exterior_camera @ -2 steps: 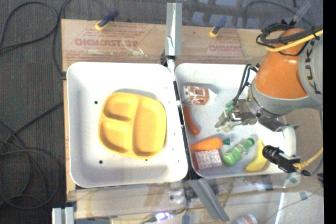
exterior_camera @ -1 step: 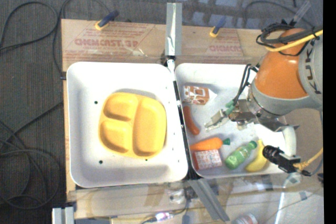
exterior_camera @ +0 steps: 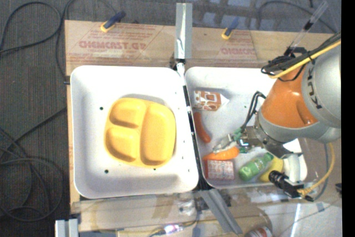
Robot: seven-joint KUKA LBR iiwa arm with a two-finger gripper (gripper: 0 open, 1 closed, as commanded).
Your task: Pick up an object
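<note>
Orange carrot (exterior_camera: 222,153) lies jammed against the green bottle (exterior_camera: 255,167) at the right bin's (exterior_camera: 233,91) six o'clock. The gripper (exterior_camera: 242,140) hovers there; I cannot tell its state. A descent could nudge things aside and close on nothing.

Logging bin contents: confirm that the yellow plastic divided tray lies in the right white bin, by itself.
Wrong bin. The camera view shows the yellow plastic divided tray lying in the left white bin, by itself.
</note>
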